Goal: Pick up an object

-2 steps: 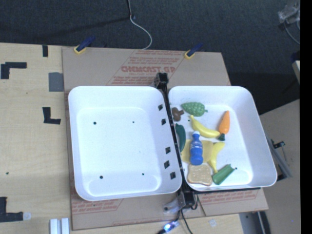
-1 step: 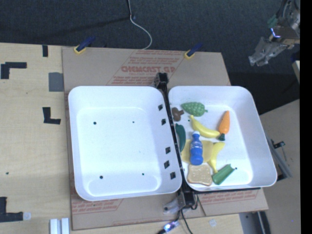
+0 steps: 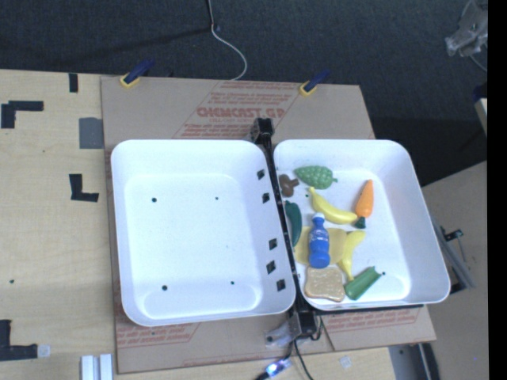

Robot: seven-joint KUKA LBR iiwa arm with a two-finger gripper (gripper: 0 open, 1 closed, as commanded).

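White right bin (image 3: 396, 165) at centre-right holds every candidate: carrot (image 3: 364, 199), banana (image 3: 331, 209), blue bottle (image 3: 318, 242). No pick has begun; I cannot tell the gripper's state. Next it must descend over one well-separated item, likely the carrot.

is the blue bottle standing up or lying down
Lying down. The blue bottle lies flat in the right bin, cap towards the far side, resting across the yellow pieces beside the banana.
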